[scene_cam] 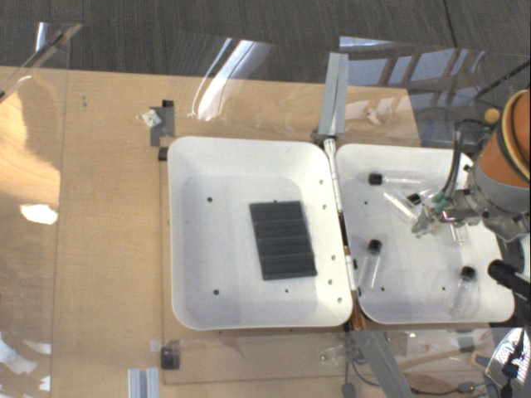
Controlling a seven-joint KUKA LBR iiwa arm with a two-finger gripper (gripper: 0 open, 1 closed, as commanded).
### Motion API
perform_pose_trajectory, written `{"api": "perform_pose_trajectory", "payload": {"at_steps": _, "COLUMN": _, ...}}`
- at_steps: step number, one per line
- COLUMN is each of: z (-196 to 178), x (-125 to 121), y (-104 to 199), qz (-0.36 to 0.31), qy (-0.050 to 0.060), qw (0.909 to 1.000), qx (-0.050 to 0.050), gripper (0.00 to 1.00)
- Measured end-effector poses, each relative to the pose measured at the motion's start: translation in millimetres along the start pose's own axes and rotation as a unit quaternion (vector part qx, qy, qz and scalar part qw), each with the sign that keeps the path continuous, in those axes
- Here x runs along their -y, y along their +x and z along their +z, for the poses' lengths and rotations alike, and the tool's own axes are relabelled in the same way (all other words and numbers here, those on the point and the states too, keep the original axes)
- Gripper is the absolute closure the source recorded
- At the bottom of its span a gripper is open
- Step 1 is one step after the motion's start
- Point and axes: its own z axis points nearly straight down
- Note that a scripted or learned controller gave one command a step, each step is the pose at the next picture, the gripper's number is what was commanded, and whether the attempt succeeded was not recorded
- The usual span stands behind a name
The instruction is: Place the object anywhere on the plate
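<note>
Bench (91, 222): pale wood, seen from above at a slant, with clear sheeting over its left part.
Left bin (191, 297): white and shallow.
Plate (283, 240): a dark ribbed rectangle, flat near the left bin's middle, nothing on it.
Divider (336, 98): a grey bar running back from where the two bins meet.
Right bin (398, 305): white, touching the left bin.
Vials: clear tubes with black caps, all in the right bin; one near its left wall (372, 259), one toward the back (390, 177), one at the front right (465, 287).
Gripper (438, 212): over the right bin's right half, among the vials; whether it is released or clenched cannot be told.
Arm (506, 160): grey with an orange band, at the right edge.
</note>
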Motion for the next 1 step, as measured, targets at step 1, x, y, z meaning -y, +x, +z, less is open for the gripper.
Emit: {"api": "perform_pose_trajectory", "payload": {"at_steps": 1, "z": -7.2, "x": 19.7, "y": 81.8, "qz": -0.182, "qy": 0.003, "qw": 0.9832, "qx": -0.002, "gripper": 1.0}}
